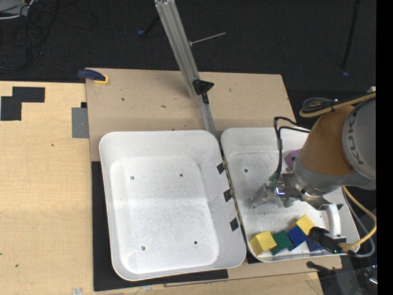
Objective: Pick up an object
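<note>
Yellow block (265, 241), green block (283, 239) and blue block (298, 235) sit clustered in near corner of right bin (245, 146). Gripper (268, 195) low over right bin floor, just beyond the blocks, apart from them. Finger opening: cannot tell; nothing seen held.

The arm (334, 149) covers the far right part of the right bin (252, 152), hiding its rim and floor there. The end effector (270, 195) is small and blurred, so how its fingers stand cannot be told. A blue block (296, 237) is partly hidden behind a yellow block (304, 224). The arm runs off the right edge.
</note>
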{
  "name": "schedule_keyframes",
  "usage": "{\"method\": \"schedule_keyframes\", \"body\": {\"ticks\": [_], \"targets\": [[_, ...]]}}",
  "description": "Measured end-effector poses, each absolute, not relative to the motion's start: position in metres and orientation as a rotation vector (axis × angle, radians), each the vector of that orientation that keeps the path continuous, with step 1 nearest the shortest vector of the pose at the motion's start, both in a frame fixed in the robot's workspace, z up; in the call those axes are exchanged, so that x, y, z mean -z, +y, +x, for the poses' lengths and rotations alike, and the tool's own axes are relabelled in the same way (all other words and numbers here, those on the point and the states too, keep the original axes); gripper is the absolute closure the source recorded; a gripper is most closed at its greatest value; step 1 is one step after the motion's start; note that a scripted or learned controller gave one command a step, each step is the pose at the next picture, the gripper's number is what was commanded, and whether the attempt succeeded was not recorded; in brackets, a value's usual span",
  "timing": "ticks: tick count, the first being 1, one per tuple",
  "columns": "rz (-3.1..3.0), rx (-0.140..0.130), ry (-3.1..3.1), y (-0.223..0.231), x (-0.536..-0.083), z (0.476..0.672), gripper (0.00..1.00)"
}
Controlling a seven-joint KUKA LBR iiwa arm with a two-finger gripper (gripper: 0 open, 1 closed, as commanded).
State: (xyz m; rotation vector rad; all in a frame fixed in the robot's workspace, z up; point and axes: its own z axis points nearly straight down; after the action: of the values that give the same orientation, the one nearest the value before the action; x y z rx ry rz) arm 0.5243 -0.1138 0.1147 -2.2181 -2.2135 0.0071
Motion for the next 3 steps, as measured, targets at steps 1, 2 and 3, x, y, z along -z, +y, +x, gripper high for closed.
{"method": "schedule_keyframes", "body": {"ticks": [1, 2, 3], "targets": [[-2.223, -0.002, -2.214, -0.113, -0.092, 0.525, 0.0], [-2.23, -0.001, -2.204, -0.115, -0.102, 0.524, 1.0], [-2.225, 0.002, -2.22, -0.122, -0.153, 0.533, 1.0]]}}
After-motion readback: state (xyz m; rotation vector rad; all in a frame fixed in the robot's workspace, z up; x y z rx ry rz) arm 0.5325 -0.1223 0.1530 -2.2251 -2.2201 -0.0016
